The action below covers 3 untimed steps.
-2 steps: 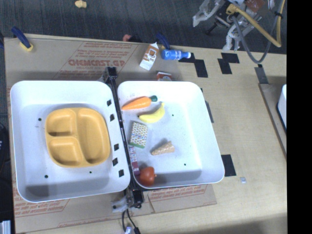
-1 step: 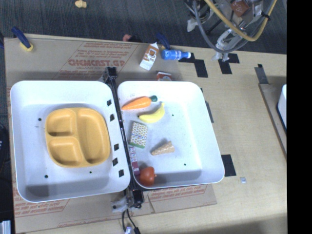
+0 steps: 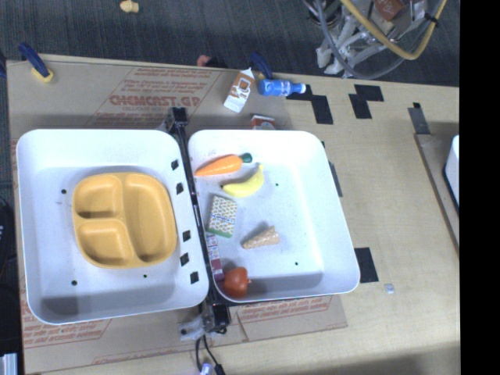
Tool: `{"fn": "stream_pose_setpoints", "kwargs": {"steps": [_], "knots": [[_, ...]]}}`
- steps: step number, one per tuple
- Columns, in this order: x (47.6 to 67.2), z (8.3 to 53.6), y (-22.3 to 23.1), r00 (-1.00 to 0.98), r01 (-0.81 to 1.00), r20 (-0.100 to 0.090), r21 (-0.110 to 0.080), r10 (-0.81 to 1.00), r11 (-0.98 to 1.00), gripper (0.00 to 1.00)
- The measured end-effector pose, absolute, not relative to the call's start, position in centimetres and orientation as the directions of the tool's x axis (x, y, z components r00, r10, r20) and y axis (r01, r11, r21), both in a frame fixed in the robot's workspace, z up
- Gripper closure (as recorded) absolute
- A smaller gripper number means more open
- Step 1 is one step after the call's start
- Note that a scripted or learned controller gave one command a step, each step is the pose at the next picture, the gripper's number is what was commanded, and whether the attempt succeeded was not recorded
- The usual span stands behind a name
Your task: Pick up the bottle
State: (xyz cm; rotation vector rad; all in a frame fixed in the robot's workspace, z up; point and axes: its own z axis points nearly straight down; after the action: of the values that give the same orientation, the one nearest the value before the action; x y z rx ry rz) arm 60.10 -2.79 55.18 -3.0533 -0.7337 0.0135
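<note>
1. I find the small blue plastic bottle [image 3: 280, 88] lying on its side on the counter [image 3: 391, 209], upper centre of frame, outside the right white bin [image 3: 332, 209].
2. The gripper [image 3: 375, 10] sits upper right; I cannot tell how its jaws stand.
3. Risks: the bottle may roll; the white carton [image 3: 239, 91] just beside it may obstruct the grasp.

At twelve to one o'clock I see the arm's wrist hardware [image 3: 383, 14] cut off by the top edge, its fingers indistinct among cables, while the small carton's [image 3: 240, 91] label is too blurred for me to read.
</note>
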Motion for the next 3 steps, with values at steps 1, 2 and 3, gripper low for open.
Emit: {"fn": "stream_pose_setpoints", "kwargs": {"steps": [1,2,3], "knots": [[51.8,43.5,-8.6,0.979,0.205,-0.004,-0.001,0.205,-0.979,1.0],[47.6,37.3,-13.5,0.941,0.339,-0.005,-0.003,0.339,-0.941,1.0],[47.5,20.8,-15.5,0.967,0.253,-0.006,-0.006,0.253,-0.967,1.0]]}}
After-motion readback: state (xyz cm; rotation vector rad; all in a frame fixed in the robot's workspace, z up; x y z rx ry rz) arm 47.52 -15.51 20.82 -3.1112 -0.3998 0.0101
